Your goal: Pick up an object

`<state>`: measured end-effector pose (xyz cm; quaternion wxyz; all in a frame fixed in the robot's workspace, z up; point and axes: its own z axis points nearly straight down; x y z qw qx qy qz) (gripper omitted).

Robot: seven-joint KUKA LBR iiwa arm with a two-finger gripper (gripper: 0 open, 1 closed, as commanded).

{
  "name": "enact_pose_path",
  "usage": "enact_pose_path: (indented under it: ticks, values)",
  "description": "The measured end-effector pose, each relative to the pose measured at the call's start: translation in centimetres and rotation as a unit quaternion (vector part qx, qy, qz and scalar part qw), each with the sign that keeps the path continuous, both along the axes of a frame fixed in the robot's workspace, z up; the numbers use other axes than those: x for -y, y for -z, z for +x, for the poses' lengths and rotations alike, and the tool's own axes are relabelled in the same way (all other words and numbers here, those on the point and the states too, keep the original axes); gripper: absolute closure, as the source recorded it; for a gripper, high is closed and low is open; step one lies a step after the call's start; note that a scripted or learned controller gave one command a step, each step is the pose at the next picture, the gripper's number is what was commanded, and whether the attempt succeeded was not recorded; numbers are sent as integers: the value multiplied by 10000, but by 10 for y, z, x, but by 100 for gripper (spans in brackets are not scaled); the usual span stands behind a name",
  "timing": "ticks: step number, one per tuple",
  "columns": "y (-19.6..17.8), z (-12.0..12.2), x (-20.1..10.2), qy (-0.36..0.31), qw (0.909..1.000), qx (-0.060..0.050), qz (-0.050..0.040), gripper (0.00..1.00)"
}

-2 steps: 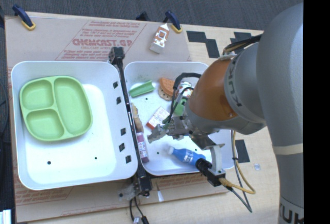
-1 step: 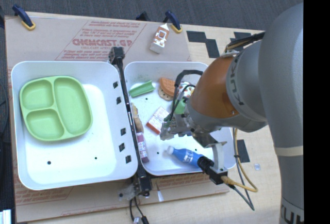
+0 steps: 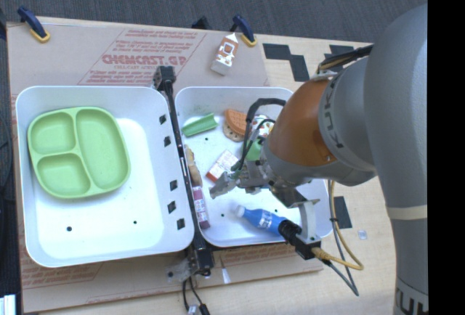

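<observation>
Seeing gripper point(image 3: 224, 186) low in right bin point(image 3: 218, 237), tips beside red-white packet point(image 3: 221, 163); we can't tell finger state. Blue bottle point(image 3: 263, 220) lies just below gripper, apart from it. Green stick point(image 3: 199, 124) and brown cookie point(image 3: 234, 122) sit at bin's far end. Arm point(image 3: 320, 133) covers bin's right part. Green tray point(image 3: 78, 152) in left bin point(image 3: 94, 244). Small bottle point(image 3: 226, 54) on cardboard point(image 3: 145, 56) behind bins.

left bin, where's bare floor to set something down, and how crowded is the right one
Left bin: bare floor right of and below the green divided plate. Right bin is crowded: green piece, blue bottle, small box, arm overhead.
</observation>
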<state>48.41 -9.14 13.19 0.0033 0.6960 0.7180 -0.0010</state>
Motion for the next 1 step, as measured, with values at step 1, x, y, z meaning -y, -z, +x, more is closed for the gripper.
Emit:
enact_pose_path:
  ticks: [1]
  values:
    - [40, 0, 2, 132, 9999, -26, 21, 0]
